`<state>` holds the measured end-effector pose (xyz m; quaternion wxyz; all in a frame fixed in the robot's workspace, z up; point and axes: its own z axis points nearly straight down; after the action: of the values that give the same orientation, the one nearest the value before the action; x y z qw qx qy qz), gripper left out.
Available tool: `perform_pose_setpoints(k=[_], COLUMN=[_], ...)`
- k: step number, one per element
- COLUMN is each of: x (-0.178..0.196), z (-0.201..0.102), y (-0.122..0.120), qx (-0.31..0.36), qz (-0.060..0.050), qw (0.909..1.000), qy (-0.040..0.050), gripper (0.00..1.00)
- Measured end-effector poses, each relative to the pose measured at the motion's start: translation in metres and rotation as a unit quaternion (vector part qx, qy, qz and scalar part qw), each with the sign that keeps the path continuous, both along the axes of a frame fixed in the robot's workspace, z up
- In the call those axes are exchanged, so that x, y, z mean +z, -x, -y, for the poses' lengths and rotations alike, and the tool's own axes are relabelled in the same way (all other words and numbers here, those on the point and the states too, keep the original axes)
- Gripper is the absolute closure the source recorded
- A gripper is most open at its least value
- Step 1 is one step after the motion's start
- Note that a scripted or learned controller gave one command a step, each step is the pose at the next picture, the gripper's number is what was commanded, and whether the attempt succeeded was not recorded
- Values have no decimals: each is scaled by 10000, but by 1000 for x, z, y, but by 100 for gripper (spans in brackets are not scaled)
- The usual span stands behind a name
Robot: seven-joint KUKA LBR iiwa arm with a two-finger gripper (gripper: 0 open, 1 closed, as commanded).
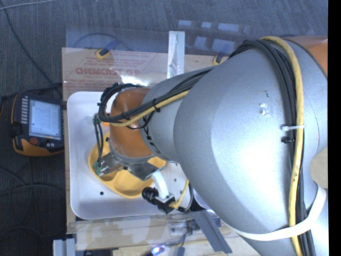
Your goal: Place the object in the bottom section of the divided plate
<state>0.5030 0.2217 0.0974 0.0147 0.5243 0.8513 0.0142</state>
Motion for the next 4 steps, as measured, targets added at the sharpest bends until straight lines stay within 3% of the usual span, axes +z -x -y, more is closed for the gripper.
perform_pose_setpoints(k=[1, 2, 3, 4], x=[124, 107, -4, 5], z=[21, -2, -16, -17], y=[-77, -25, 14, 14], qx=[810, 2820, 3426, 3419], qz=[-193, -189, -64, -58], qw=[9965, 9592, 9394, 9397], qy=[77, 97, 85, 64], gripper=[100, 100, 100, 100])
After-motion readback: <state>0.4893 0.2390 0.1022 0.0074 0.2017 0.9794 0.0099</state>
